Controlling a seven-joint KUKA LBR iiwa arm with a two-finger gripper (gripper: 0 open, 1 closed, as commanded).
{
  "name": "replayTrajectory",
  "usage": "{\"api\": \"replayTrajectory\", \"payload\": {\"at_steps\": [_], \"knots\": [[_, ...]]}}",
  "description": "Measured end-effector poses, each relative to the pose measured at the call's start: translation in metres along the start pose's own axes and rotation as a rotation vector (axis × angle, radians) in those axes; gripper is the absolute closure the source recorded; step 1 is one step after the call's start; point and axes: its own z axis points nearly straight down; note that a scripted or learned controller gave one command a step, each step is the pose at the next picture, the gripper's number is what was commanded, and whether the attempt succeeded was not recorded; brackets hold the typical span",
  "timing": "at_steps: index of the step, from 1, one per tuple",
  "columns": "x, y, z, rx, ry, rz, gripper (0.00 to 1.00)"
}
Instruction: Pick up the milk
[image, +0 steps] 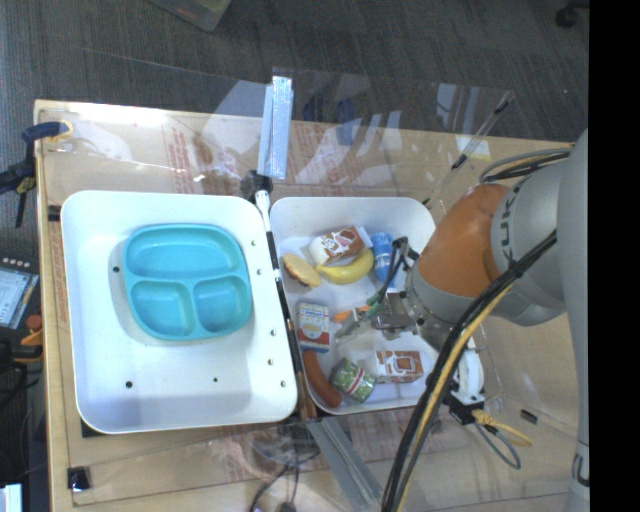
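Down in the right bin (425, 215), the milk carton (313, 323) looks light and crushable; flat sides suit gripping. Tool (385, 312) state: cannot tell.

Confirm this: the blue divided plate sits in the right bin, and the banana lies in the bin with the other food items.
Not quite. The camera view shows the blue divided plate in the left bin, not the right one. The banana does lie in the right bin with the other food items.

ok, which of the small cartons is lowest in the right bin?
The red-and-white carton beside the green can; the other two sit higher.
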Motion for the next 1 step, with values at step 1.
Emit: {"api": "replayTrajectory", "payload": {"at_steps": [1], "knots": [[0.0294, 0.0635, 0.0188, -0.018, -0.005, -0.045, 0.0]]}}
